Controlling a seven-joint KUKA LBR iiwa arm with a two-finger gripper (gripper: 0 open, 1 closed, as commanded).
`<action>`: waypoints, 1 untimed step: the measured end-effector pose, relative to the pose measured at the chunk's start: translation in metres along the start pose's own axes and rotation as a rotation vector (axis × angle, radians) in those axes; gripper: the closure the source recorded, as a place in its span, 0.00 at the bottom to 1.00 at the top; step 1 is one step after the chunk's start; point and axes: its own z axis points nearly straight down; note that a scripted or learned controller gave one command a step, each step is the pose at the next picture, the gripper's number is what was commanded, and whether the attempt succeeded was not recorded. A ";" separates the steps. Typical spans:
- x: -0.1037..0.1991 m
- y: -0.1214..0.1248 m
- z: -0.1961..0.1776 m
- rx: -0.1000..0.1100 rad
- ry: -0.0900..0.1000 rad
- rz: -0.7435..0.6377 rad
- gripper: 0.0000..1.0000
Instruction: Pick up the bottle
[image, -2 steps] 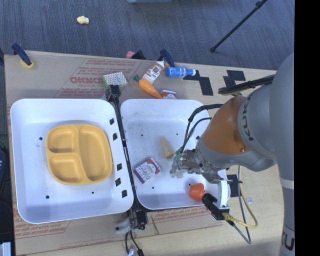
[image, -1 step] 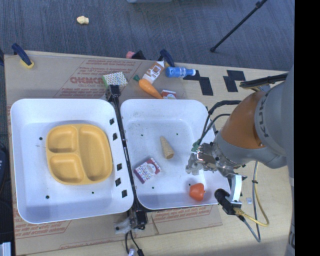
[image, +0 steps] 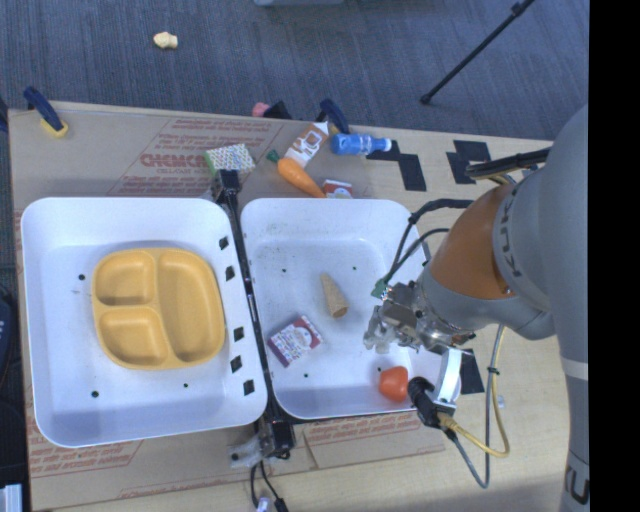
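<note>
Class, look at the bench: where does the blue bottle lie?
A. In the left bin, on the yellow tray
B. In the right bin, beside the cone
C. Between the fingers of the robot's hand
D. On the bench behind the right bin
D: the blue bottle lies on the cardboard behind the right bin, near the carrot.

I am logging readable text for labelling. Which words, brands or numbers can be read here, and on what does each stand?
Red print on the cardboard sheet under the bins: too blurred to read.
Label on the bottle: too small to read.
Print on the small packet in the right bin: too small to read.
</note>
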 end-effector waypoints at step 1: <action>0.009 -0.004 0.001 0.000 0.000 -0.322 1.00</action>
